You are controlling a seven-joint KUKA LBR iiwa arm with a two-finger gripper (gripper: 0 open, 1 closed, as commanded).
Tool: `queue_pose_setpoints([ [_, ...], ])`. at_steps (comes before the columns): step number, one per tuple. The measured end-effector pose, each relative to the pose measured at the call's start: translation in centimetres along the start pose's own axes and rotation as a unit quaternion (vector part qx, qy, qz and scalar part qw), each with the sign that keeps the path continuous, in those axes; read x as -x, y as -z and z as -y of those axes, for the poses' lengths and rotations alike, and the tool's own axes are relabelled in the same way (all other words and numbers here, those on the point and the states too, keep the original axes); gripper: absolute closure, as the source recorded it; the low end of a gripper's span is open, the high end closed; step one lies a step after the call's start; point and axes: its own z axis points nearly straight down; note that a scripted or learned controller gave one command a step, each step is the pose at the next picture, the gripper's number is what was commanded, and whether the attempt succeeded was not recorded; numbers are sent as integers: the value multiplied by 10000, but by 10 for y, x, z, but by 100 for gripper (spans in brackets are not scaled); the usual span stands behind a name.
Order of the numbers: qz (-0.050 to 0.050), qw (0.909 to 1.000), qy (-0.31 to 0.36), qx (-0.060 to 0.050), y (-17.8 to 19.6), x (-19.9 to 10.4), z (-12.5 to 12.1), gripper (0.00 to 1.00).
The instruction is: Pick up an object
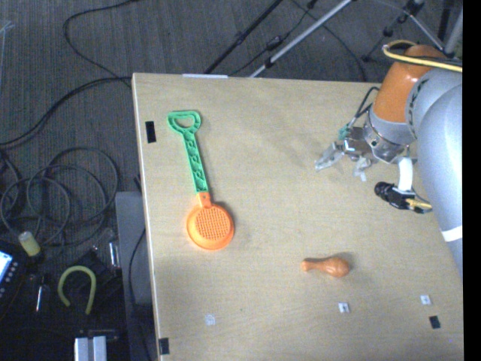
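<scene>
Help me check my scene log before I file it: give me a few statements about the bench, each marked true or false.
1. The strainer has a green handle and an orange head. True.
2. The gripper holds the strainer. False: it hangs at the bench's right side, far from the strainer, with nothing seen between its fingers.
3. A small orange pear-shaped toy lies nearer the bench's front edge than the gripper. True.
4. The toy rests on the strainer's head. False: the two lie well apart, the toy to the right.
5. The strainer's handle points toward the bench's far edge. True.
</scene>
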Motion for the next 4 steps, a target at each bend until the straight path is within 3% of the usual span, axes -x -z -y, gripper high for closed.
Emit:
queue_pose_setpoints([
  [1,-11,9823,1874,7,0,-28,-1,0],
  [2,-14,9621,2728,11,1,-103,5,0],
  [3,-6,9979,641,2,0,-58,2,0],
  [4,-4,9979,640,2,0,-58,2,0],
])
